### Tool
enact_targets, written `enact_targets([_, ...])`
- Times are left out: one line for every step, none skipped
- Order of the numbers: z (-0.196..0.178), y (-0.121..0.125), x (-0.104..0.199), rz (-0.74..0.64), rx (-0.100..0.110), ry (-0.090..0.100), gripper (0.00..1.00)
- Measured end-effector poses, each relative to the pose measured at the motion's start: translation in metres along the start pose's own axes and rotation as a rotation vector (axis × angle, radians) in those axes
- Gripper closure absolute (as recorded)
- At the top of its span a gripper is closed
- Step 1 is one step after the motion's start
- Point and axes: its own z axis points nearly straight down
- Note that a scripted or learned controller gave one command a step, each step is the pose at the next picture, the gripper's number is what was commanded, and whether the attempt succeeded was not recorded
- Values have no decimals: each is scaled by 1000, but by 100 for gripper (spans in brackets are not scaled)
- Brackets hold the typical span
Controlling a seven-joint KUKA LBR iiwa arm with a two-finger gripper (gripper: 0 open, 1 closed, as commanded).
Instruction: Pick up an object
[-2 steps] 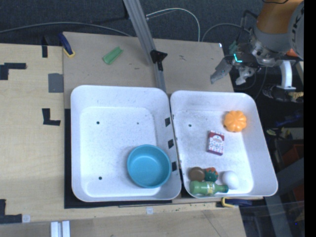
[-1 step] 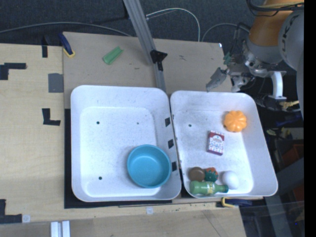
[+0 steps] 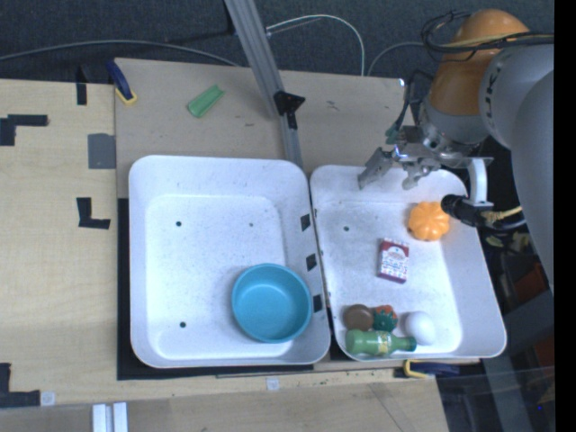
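Currently gripper (image 3: 392, 171) is seen spread open, nothing held, above the right bin's (image 3: 468, 282) far edge. Orange fruit (image 3: 427, 220) sits just beside; judged light, rounded, slippery, best pinched across its middle.

The two bins (image 3: 144, 241) looked like smooth, speckled white plastic. The blue bowl (image 3: 271, 302) had a matt plastic finish; the bench (image 3: 54, 268) was pale bare wood.
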Motion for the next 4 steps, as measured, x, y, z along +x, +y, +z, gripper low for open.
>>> enact_targets([49, -9, 3, 0, -1, 0, 0])
enact_targets([35, -8, 4, -2, -6, 0, 100])
enact_targets([-28, -5, 5, 0, -12, -1, 100])
enact_targets([-89, -11, 8, -1, -13, -1, 100])
